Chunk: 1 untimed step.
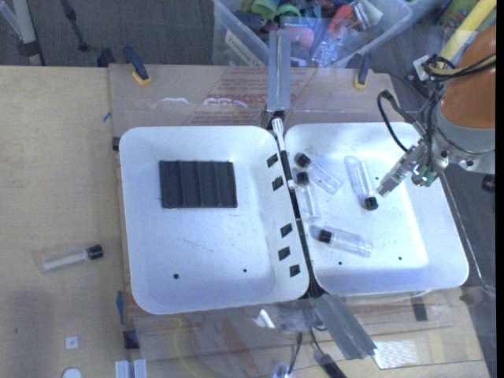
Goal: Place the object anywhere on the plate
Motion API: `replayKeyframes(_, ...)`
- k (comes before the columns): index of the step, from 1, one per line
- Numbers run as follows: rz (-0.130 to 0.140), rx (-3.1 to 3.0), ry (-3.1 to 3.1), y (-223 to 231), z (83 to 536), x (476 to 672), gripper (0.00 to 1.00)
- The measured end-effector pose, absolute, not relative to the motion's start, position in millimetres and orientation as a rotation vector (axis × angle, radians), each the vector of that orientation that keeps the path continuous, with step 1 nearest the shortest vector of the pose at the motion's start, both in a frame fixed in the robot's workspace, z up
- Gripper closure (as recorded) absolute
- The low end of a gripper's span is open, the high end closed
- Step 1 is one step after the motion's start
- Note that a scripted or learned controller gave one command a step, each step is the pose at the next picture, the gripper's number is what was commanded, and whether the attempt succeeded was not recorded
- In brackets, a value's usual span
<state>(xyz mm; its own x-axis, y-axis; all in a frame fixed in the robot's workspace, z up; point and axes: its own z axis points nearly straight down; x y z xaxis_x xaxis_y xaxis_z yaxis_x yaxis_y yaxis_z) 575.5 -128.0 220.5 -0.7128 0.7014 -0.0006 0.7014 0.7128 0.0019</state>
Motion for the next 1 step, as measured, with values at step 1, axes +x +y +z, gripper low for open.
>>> replayKeyframes(1,0.002,1.525,2.743,-48.3,373.1,620.0,1.0)
